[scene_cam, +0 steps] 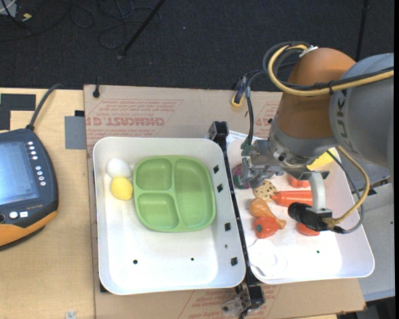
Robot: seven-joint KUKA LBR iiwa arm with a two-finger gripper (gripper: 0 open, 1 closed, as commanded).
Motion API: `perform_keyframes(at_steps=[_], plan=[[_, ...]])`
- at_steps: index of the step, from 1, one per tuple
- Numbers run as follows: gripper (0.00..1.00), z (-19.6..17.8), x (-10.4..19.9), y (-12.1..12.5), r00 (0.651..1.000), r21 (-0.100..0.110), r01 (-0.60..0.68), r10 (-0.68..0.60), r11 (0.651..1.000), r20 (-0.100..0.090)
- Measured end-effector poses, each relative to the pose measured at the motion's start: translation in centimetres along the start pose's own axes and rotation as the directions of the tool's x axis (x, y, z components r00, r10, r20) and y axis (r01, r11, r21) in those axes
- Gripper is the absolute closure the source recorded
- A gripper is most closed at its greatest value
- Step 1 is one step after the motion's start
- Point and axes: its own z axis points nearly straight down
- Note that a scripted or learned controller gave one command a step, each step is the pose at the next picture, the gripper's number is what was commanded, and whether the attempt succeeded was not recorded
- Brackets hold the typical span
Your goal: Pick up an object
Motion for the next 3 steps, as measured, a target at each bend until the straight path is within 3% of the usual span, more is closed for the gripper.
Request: perform_keyframes(at_steps=[1,2,3], plan=[[1.00,-0.5,5.2,-2.0,1.000,0.001,0.000,0.000,1.000,0.000],[1.00,0.7,8.1,-4.1,1.000,0.003,-0.003,0.003,1.000,0.002],[1.00,-0.3,8.8,-3.7,1.000,-0.001,-0.004,0.004,1.000,0.003]])
